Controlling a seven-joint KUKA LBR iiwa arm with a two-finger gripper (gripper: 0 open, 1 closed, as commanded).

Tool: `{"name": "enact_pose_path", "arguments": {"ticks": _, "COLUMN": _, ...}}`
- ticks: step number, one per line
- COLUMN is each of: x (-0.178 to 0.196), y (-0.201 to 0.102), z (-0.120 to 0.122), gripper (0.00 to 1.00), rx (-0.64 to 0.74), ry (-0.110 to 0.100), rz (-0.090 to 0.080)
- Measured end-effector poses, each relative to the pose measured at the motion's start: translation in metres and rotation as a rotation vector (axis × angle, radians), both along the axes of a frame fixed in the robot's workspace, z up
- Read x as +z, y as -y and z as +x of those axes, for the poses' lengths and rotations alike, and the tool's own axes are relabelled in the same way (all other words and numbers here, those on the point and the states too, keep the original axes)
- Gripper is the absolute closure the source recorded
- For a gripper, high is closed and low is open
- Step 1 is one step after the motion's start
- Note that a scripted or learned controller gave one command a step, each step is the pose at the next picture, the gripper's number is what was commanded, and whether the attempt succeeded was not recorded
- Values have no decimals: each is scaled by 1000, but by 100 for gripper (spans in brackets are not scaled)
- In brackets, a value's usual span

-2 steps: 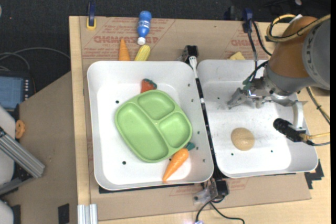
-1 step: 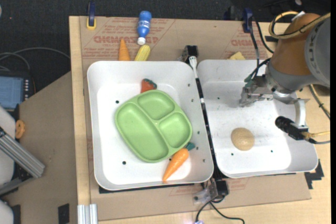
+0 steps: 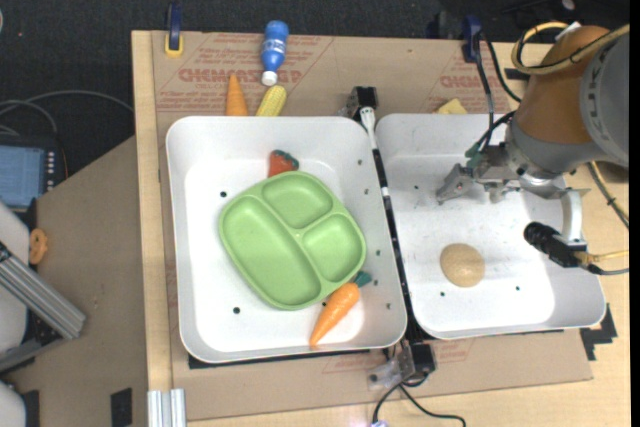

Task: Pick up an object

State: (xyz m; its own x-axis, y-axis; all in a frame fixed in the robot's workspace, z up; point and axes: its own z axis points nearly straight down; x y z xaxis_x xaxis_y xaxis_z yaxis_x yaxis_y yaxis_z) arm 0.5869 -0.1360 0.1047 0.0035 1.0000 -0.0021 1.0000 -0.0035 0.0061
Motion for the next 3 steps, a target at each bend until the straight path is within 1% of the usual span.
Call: {"name": "enact_pose_path", "arguments": {"ticks": 3, "x": 0, "y": 0, "z": 0, "gripper": 0, "rx": 0, "ry": 0, "rz": 0}}
